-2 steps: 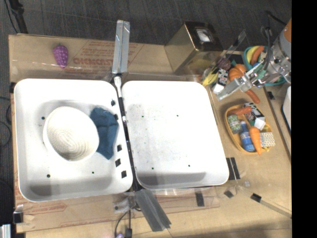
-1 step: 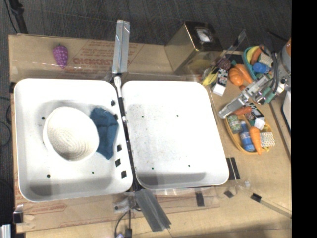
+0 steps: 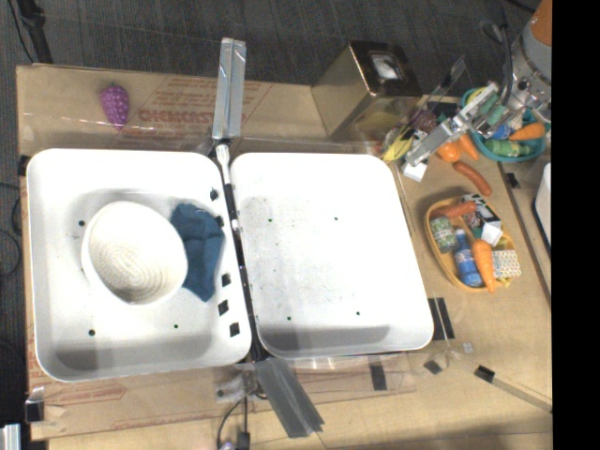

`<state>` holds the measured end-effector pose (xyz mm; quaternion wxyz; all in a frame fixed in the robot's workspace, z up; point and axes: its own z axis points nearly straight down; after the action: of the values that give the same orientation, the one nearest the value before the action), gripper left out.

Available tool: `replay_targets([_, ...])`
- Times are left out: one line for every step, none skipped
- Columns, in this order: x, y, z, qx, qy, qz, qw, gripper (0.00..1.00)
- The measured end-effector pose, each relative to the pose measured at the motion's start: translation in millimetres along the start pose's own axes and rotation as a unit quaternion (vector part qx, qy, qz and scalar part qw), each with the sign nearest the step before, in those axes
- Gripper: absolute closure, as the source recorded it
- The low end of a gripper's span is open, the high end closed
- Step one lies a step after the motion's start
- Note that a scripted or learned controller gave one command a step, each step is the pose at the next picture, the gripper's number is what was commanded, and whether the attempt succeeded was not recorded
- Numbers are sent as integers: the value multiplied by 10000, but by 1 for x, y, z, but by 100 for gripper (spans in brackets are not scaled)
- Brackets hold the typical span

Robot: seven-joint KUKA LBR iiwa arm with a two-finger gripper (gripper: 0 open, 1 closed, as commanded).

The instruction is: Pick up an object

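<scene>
Dark carpet floor (image 3: 281, 17) behind brown cardboard-topped bench (image 3: 497, 345); even overhead light, soft shadows

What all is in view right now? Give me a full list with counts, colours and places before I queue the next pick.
white bins: 2, white, side by side on the bench
straw hat: 1, cream, in the left bin
cloth: 1, dark blue, in the left bin, touching the hat's right side
grape bunch toy: 1, purple, on the cardboard behind the left bin
box: 1, tan, behind the right bin
oval basket: 1, yellow, holding mixed toy food, right of the right bin
round bowl: 1, teal, holding toy food, far right rear
arm: 1, grey with orange band, upper right corner
gripper: 1, grey, outside the bins, above the bench near the bowl
</scene>
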<state>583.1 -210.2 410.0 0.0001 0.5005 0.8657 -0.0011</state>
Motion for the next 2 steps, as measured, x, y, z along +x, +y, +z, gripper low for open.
replay_targets([22,-38,36,-1,9,-1669,9860,0])
replay_targets([25,-43,111,-6,6,-3878,9218,0])
